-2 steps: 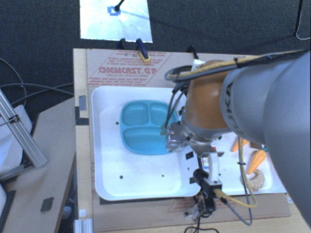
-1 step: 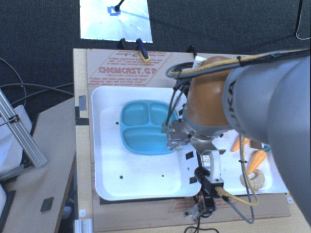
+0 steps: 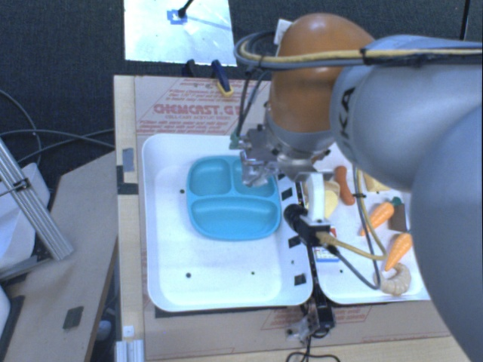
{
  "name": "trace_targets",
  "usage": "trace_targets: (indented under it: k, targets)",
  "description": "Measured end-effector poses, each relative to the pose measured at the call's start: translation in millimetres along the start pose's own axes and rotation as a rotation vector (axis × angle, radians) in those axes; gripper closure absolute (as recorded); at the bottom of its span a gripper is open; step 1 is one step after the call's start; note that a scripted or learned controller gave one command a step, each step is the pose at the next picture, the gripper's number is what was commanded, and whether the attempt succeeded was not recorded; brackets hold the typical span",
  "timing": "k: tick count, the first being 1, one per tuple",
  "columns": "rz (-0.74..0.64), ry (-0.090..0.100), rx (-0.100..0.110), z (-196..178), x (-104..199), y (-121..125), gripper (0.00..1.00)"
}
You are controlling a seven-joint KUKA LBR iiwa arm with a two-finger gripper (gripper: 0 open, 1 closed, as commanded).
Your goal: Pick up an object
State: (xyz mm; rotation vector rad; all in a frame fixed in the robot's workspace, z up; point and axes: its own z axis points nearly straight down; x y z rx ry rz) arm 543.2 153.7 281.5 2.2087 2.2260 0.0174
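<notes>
1. The gripper [image 3: 255, 173] sits low over the left bin [image 3: 219, 281], at the top-right corner of the blue plate [image 3: 226, 219].
2. Gripper state: can't tell if it is released or clenched, since the wrist hides most of the tool. Nothing visibly grasped.
3. The blue plate lies flat in the upper middle of the left bin. It has two small compartments at the far side and one large one at the near side. The gripper is over the right small compartment; whether it touches can't be told.
4. The arm [image 3: 400, 119] crosses above the right bin [image 3: 355, 291] and covers much of it.
5. Seen in the right bin: an orange sausage-shaped piece [image 3: 345, 185], two carrots [image 3: 381, 214] just beside each other, and a beige curled piece [image 3: 397, 280] at the near edge.
6. Both bins rest on a cardboard sheet [image 3: 189, 108] with red print.
</notes>
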Motion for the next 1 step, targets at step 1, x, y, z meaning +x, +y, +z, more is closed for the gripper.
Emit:
trace_targets:
  k: [1]
  targets:
    - [0.009, -0.004, 0.018, 35.2, -30.2, -60.0, 1.0]
